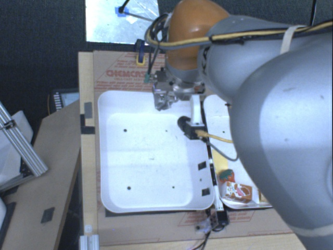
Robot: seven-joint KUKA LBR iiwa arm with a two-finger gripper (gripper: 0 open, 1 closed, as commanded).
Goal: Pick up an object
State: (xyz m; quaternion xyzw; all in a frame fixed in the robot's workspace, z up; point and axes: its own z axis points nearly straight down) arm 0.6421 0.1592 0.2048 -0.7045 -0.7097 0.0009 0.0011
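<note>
While the grey two-finger gripper hangs at the left white bin's far edge, grip state indeterminable, 1 orange-and-white printed packet lies at the right white bin's near edge: likely light, crinkly; pinch its middle.

The grey arm entered from the right of the camera view, its broad rounded link filling the near right side and narrowing toward the orange band above the wrist. Below the band, the wrist pointed downward and ended in the tool, a small metallic assembly seen from above. Yellow and black cables ran along the arm's upper surface toward the wrist.
</note>
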